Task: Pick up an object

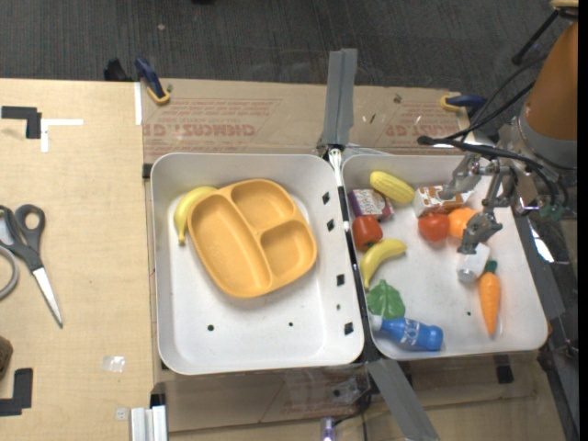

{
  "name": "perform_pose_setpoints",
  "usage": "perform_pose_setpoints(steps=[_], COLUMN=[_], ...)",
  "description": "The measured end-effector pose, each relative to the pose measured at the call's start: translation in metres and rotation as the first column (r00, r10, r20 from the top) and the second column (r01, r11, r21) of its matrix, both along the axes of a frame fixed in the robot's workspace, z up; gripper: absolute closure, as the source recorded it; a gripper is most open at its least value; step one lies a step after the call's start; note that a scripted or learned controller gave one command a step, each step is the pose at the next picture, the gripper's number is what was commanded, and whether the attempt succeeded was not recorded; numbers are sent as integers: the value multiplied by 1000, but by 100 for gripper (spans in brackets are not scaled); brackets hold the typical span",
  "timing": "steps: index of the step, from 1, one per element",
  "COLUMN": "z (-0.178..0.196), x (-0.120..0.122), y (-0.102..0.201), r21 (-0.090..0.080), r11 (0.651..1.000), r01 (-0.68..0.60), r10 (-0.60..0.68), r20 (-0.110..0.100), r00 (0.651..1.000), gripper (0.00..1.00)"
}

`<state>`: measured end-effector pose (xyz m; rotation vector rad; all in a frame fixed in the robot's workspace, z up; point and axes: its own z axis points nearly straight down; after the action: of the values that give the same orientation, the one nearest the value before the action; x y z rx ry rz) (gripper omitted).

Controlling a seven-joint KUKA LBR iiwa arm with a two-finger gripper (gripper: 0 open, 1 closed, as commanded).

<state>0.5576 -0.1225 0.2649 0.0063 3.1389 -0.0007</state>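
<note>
gripper (480, 232): over right bin (528, 338), finger state cannot be told | orange (459, 221) beneath | descent should be centred, neighbours avoided

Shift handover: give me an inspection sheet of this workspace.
Surface: two white bins, left bin, right bin, on a cardboard-covered bench.
Job's things: right bin holds two bananas, red items, a carrot, a blue bottle.
Clutter: orange divided plate and a banana in the left bin.
Grippers: gripper above the right bin; finger state unclear.
Cables: black cables by the arm.
Surroundings: scissors on the wooden table.
</note>
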Motion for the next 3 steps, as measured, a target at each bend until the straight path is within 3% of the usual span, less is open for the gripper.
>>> perform_pose_setpoints(steps=[1,2,3], z=[-99,-172,-171], x=[40,56,3], y=[-14,1,-59], r21=[0,0,-1], r11=[998,1000,999], r01=[-62,-11,-47], r10=[62,11,47], r20=[0,1,2], r00=[998,1000,999], gripper=[0,0,0])
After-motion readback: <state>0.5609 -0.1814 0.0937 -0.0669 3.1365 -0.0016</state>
